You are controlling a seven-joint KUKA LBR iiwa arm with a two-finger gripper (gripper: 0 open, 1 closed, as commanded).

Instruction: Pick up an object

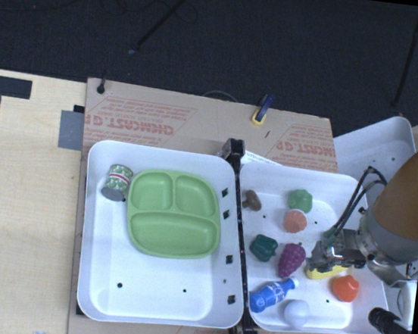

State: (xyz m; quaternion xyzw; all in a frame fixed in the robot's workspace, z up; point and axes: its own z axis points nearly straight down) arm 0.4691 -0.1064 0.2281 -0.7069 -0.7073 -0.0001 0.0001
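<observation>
1. Currently the arm (401, 218) reaches in from the right, with the gripper (324, 260) low over the right bin (329, 184).
2. Gripper sits directly above a yellow object (322, 274), which lies on the bin floor and pokes out beneath the fingers. Contact between the two cannot be told.
3. Jaw state: cannot tell; the dark gripper body hides the gap.
4. Right bin contents near the gripper: purple grape bunch (291, 260) just to its left, orange-red round fruit (344, 288) just to its lower right.
5. Further left in the same bin: dark green pepper-like item (263, 247), small brown item (251, 199).
6. Upper part of the right bin: green item (300, 200) with a pinkish-orange ball (294, 221) just below it.
7. Front edge of the right bin: blue bottle (271, 294) lying tilted, white ball (297, 312) just beside it.
8. Left bin (103, 278) holds a green divided plate (173, 215) and a small can (118, 181) lying just beside its left rim.
</observation>
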